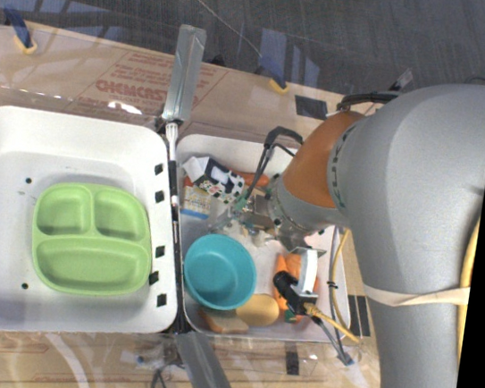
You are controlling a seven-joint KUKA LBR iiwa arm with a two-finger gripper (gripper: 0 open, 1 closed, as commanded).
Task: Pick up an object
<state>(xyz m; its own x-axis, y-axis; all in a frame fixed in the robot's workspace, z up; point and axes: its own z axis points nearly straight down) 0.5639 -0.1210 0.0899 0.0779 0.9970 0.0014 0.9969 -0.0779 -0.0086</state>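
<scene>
Grey arm (420, 215) overhangs right bin (231, 152) — teal bowl (220, 271) opening up — tool grip indiscernible.

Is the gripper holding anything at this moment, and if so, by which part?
Cannot be told. The gripper is low in the right bin, among clutter above the blue bowl, and the arm's wrist hides its tip.

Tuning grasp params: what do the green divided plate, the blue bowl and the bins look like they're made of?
Green divided plate: looks like moulded plastic, matte to satin, with an even colour and soft rounded compartment ridges.
Blue bowl: probably plastic too, smooth with a slight sheen, thin uniform rim.
Bins: white, likely rigid plastic, smooth with rounded corners; could be coated metal, hard to tell.
</scene>
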